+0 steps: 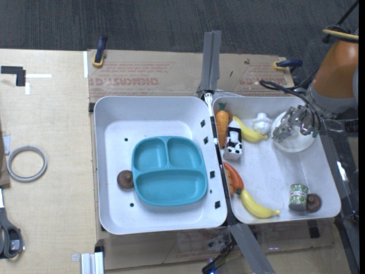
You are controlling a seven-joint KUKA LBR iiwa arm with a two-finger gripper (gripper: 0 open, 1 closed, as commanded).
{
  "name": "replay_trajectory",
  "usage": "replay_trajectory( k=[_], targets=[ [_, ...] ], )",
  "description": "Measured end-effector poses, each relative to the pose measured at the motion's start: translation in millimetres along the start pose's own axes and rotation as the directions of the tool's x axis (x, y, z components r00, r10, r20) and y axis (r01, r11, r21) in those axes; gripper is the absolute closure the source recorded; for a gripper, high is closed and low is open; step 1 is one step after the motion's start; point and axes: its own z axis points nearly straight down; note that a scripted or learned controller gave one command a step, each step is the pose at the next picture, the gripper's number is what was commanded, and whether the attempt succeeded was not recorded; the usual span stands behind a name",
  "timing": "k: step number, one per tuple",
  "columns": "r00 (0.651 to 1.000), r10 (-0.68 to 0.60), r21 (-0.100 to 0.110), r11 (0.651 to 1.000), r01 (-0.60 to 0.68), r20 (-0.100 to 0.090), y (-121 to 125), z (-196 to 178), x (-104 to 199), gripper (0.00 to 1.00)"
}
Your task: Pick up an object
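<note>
My gripper (287,128) hangs over the right bin (328,170), at its far right, just above a clear round dish (295,142). A small white lump (262,121) lies just left of it. Further left are a yellow banana (248,132), a carrot (222,120) and a black-and-white cow-patterned box (233,142). Nearer the front lie a red-orange piece (233,176), a second banana (258,205), a green can (297,196) and a small brown ball (313,202). Nothing shows held in the gripper.
The left bin (108,124) holds a teal divided plate (169,170) and a brown round piece (125,179) beside it. The bins' shared wall (215,153) runs between them. A grey tape ring (25,163) and scissors (10,238) lie on the bench at left.
</note>
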Motion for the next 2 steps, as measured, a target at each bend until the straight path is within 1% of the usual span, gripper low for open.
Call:
replay_trajectory(
  k=[1,2],
  targets=[
    [0.997,0.073,0.014,0.997,-0.073,-0.002,53.8,-63.3,74.3,1.00],
    [0.958,-0.287,0.013,0.958,0.287,-0.005,-22.7,-53.2,31.9,1.00]
  ],
)
